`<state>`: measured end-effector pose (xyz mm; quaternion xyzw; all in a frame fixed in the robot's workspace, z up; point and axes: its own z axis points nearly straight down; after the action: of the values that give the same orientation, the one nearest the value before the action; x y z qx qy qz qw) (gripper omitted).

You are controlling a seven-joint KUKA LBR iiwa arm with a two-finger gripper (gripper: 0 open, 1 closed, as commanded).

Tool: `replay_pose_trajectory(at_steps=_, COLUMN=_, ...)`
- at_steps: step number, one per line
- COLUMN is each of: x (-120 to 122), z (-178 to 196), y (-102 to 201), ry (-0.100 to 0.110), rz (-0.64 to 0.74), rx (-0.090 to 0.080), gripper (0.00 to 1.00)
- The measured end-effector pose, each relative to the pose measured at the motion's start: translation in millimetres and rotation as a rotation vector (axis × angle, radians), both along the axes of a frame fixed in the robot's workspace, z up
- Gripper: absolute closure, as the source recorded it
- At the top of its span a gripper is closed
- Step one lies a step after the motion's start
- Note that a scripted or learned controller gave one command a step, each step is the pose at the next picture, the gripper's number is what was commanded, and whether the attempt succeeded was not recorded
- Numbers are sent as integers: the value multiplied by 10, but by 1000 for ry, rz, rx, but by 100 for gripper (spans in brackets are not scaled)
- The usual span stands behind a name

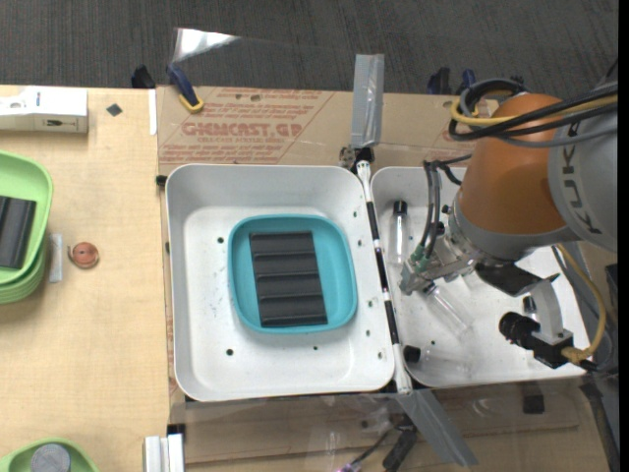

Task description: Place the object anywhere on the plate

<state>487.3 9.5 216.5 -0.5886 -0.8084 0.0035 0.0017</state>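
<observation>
My pincer (425, 275) hangs low in the right-hand shallow white bin (472, 362), and I cannot tell whether it is spread or pressed together. Just beside it, toward the near wall, lies what I take to be a clear plastic tube (450, 309), its long axis slanting from near my tip down and to the right. A second clear tube (400, 232) lies farther off. The teal square plate (292, 273) sits in the left bin (201, 293), to my left.
</observation>
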Motion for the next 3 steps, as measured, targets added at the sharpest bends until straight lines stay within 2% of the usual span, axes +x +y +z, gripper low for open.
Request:
replay_pose_trajectory(at_steps=1, x=0, z=0, y=0, ry=0, rz=0, rx=0, gripper=0)
replay_pose_trajectory(at_steps=2, x=9, z=81, y=-17, ry=1, rz=-2, rx=-2, gripper=100)
replay_pose_trajectory(at_steps=3, x=9, z=81, y=-17, ry=1, rz=-2, rx=-2, gripper=0)
